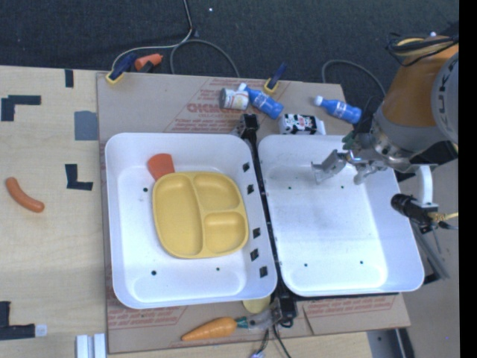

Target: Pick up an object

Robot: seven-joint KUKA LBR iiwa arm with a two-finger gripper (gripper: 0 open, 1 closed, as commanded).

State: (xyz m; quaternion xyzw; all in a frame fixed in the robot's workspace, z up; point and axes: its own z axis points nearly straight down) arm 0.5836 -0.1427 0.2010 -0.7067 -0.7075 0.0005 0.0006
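- My gripper (344, 167) hangs over the upper part of the right bin (335, 274); its two fingers stand apart, with nothing between them.
- My arm (417, 88), grey with an orange band, reaches in from the right edge.
- Left bin (130, 274): a yellow divided plate (200, 213) lies flat near its middle, three compartments facing up.
- An orange block (160, 165) lies in the left bin, touching the plate's upper left rim.
- Behind the bins, on the cardboard (149, 110): a blue bottle (265, 102), a second blue bottle (339, 110) farther right, and a small black-and-white box (302, 124) between them.
- In front of the bins: a toy carrot (211, 329).
- On the bench well left of the bins: a toy sausage (24, 195).
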